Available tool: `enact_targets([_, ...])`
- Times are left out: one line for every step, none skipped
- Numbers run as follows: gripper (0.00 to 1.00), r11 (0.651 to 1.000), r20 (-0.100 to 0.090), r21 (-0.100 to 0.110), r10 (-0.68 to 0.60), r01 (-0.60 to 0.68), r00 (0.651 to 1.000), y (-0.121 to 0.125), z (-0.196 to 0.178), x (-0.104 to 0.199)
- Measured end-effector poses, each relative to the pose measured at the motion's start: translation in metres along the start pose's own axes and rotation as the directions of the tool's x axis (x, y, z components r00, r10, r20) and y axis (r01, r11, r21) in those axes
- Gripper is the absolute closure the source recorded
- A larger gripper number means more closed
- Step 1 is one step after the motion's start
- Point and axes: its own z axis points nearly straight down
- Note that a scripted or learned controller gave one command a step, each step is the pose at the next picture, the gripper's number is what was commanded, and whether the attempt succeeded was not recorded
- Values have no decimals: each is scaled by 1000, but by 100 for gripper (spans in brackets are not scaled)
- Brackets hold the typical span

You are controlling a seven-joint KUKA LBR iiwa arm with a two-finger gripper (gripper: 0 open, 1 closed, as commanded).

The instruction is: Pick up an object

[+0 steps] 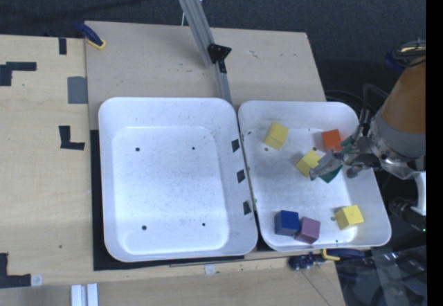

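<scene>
The right bin holds several small blocks. A yellow block lies at its upper left and an orange block at the upper right. Another yellow block sits mid-bin. A green block shows partly from under my gripper, which reaches in from the right, low over the bin, between the mid yellow block and the green one. Along the near side lie a blue block, a purple block touching it, and a third yellow block.
The left bin stands beside the right one, their rims meeting. A slanted metal pole runs from the top down to the bins' junction. A blue-and-yellow clamp lies on the bench at upper left.
</scene>
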Motion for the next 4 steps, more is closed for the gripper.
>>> enact_targets([0, 1000, 0, 0, 0, 0, 1000, 0, 0, 0])
enact_targets([0, 1000, 0, 4, 1, -1, 1000, 2, 44, 2])
enact_targets([0, 1000, 0, 5, 1, -1, 1000, 10, 99, -1])
enact_targets([0, 1000, 1, 1, 1, -1, 1000, 9, 140, 0])
